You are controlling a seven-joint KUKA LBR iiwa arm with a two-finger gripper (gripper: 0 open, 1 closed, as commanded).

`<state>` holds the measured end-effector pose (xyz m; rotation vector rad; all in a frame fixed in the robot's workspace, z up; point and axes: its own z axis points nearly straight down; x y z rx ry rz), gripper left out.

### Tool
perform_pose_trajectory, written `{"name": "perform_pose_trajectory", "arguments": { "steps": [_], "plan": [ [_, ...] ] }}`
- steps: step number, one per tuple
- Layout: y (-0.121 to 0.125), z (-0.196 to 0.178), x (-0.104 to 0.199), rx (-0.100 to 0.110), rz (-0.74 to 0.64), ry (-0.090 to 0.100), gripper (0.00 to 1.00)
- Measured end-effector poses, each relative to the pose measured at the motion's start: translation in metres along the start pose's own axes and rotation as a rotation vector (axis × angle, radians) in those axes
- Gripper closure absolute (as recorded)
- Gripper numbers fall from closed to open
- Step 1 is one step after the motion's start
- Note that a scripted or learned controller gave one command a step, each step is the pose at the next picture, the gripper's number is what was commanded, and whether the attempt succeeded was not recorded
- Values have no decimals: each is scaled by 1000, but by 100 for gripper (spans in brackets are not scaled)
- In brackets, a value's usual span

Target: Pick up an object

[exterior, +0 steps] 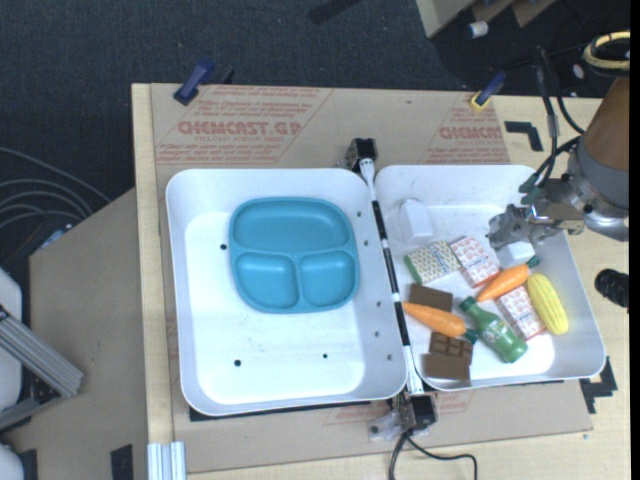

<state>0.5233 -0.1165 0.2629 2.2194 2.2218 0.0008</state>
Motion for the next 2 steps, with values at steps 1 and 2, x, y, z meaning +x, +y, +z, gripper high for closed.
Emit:
{"name": "perform_pose_trajectory", "arguments": {
  "steps": [1,2],
  "plan": [
    [1,-10,0,-1,0,0,100],
    [1,-10,0,-1,0,0,0]
  ]
}}
